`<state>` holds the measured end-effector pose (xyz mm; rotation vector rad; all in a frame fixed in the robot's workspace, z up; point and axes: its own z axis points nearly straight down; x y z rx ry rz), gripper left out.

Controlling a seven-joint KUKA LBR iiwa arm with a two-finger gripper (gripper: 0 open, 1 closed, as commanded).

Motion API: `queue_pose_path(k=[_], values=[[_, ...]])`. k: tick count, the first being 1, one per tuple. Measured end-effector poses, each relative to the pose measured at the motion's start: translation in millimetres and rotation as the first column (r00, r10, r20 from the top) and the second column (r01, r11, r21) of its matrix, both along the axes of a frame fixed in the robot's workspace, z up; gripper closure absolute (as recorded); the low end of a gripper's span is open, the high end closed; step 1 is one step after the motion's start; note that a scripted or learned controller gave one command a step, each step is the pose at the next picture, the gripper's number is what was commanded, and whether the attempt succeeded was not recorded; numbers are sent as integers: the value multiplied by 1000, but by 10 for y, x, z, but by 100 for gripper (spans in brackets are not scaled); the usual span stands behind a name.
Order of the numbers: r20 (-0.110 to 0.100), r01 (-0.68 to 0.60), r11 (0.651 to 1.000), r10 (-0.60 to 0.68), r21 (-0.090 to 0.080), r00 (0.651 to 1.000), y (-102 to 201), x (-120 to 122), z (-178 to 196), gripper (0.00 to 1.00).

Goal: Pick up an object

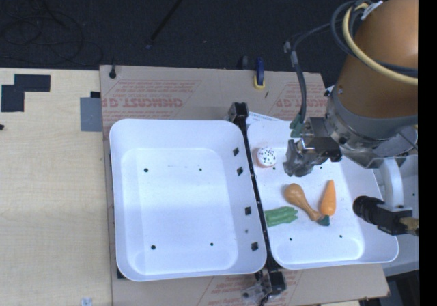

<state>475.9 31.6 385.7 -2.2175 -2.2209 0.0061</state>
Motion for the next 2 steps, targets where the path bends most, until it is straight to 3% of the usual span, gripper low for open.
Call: queue_pose_path(k=[1, 2], values=[[12, 0, 1000, 0, 0, 1000, -119, 3, 1275, 100], [-4, 4, 1000, -4, 0, 1000, -378, -6, 162, 100]])
